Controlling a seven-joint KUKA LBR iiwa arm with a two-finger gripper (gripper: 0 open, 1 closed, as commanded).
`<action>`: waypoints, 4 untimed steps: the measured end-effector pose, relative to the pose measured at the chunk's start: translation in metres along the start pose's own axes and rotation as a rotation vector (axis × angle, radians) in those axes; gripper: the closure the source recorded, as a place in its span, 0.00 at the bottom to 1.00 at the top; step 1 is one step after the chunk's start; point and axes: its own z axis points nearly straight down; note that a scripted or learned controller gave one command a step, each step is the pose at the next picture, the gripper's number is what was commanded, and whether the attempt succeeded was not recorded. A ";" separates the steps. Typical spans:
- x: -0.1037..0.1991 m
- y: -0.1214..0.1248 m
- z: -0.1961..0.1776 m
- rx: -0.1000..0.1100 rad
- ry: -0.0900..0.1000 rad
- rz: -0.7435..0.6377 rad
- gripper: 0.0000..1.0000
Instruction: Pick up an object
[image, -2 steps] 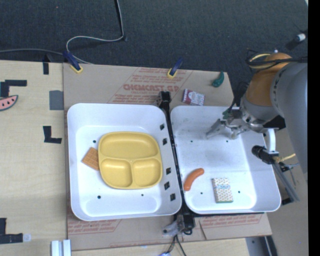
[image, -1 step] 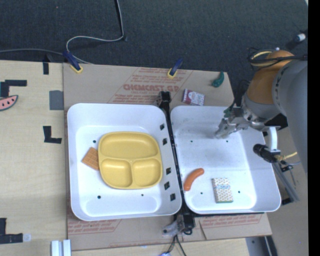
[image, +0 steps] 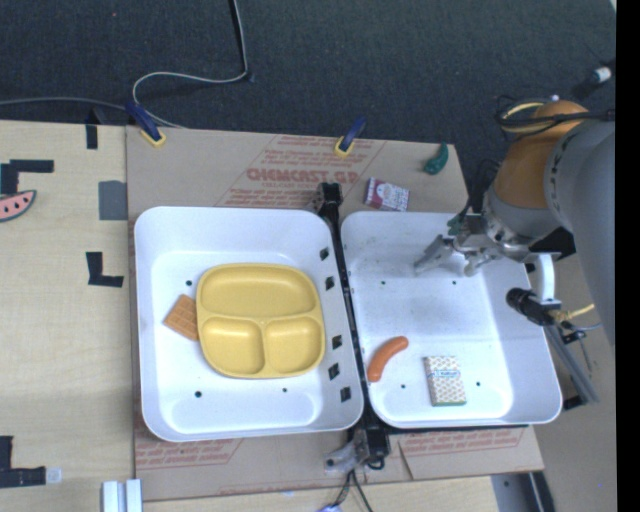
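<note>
A sheet of brown cardboard (image: 290, 175) with red printing covers the bench, and on it sit two shallow white plastic bins side by side, against a dark carpet beyond. Nearest the camera, the right bin (image: 500, 405) holds two loose things: one small box (image: 444, 380), flat and rectangular with a pale printed face, its long axis running almost straight away from the viewer, and one orange sausage-shaped toy (image: 386, 356), smooth and slightly curved, lying on a diagonal with its upper end toward the right. The two lie near each other but apart. The left bin (image: 165, 400) holds one yellow three-compartment tray (image: 262, 318), glossy with rounded corners, and one tan waffled square (image: 181, 317) tucked at its left edge. Farther back in the right bin, the gripper (image: 447, 256) hangs low with its metal fingers spread apart, holding nothing. One small printed packet (image: 386, 194) lies on the cardboard behind.
</note>
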 end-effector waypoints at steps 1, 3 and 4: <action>0.001 0.000 -0.009 0.000 0.001 -0.001 1.00; 0.026 0.019 0.020 0.003 0.003 0.003 0.00; 0.026 0.019 0.010 0.000 0.001 0.001 1.00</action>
